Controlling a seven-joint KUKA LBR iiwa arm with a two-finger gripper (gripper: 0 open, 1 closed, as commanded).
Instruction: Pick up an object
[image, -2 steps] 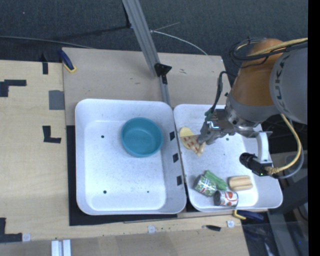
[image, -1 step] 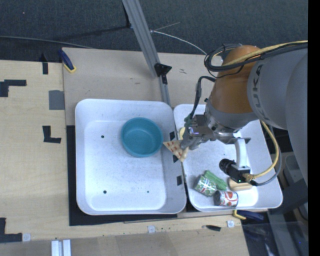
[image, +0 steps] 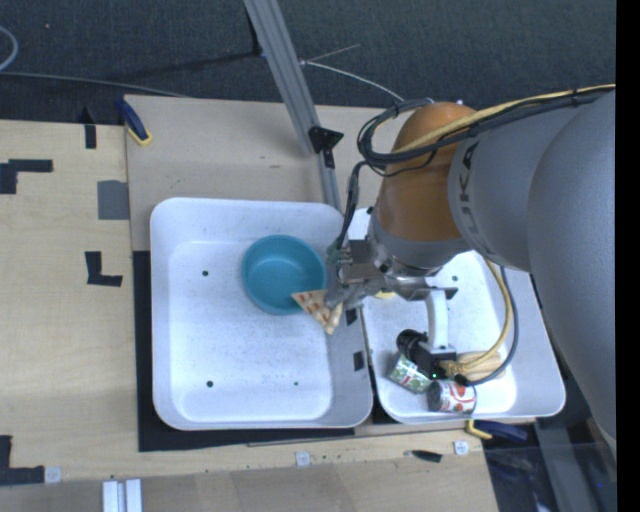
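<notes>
Gripper (image: 338, 296) at the left bin's (image: 180, 400) right wall, apparently pinching a tan wedge-shaped object (image: 318, 309) just beside the blue bowl (image: 282, 272). Best lifted straight and slowly, clear of bowl and wall. Fingertips half hidden under the wrist; grip hard to confirm. Small items (image: 430, 380) in right bin blurred.

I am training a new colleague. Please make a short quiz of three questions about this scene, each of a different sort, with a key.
1. True or false: the blue bowl lies in the left bin.
2. The small tan wedge-shaped object is: A) inside the bowl, B) beside the bowl, under the gripper, C) in the right bin.
3. Fill in: the green can lies in the ____ bin.

Key: 1 true; 2 B; 3 right.
</notes>
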